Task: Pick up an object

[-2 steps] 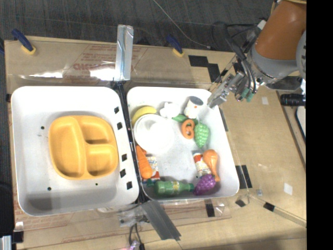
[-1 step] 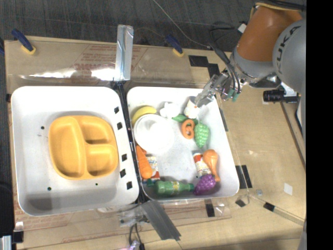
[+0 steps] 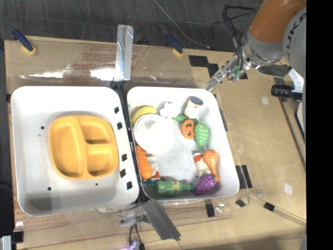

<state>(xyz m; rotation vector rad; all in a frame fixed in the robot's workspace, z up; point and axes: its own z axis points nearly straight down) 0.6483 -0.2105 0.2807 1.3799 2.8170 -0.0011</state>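
Hovering past the upper right corner of the right bin, the gripper carries nothing; how it is set I cannot tell from where I stand. Toys lie in that bin toward seven o'clock from it: a white cup nearest, green grapes farther, a green bottle at the near wall. A yellow tray fills the left bin.

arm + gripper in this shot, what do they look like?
The arm has a grey body with a broad orange band above the wrist and part of a dark letter on the casing. The gripper is slim, metallic silver-grey, with a green detail near its base.
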